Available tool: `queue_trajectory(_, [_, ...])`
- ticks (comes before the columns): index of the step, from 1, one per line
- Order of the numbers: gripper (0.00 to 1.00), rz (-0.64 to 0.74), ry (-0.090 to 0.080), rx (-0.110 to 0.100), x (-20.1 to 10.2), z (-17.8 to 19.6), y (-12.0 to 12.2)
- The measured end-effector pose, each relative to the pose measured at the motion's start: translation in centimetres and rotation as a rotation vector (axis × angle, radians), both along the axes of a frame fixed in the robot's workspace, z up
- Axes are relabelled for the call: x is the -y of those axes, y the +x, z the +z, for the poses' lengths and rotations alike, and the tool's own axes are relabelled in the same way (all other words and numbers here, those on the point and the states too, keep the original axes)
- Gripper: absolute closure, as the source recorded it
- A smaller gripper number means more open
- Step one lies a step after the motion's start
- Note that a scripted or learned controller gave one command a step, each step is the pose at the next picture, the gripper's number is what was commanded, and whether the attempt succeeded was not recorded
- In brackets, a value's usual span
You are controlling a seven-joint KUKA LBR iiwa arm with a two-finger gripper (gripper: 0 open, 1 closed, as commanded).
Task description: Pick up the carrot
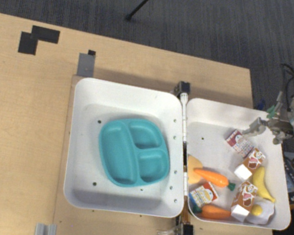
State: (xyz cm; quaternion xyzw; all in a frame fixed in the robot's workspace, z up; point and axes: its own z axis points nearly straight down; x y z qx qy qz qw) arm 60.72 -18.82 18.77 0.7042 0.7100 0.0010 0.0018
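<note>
Toward the near side of the right bin (214,117) lies the carrot (210,177), orange with a green tip, touching a small carton (203,195). Just beside it are a banana (262,184) and a second orange piece (215,212). Above the bin's far right corner hangs the pincer (266,129), fingers spread, nothing between them. Left of that bin, another bin (86,132) carries a teal tray (133,151).

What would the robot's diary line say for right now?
arm: gripper over right white bin's far edge | target: orange toy carrot lying in that bin, untouched | left bin: teal divided plate
</note>
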Motion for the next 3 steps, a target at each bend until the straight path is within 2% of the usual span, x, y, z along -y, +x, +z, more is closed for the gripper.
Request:
queue_trajectory(1, [0.0,0.134,0.001,-0.003,-4.4,-5.6,-4.6])
queue_trajectory(2, [0.0,0.27,-0.003,0.008,-10.1,-10.0,-8.1])
queue_trajectory(3, [0.0,0.027,0.0,0.011,-8.8,-10.0,-11.3])
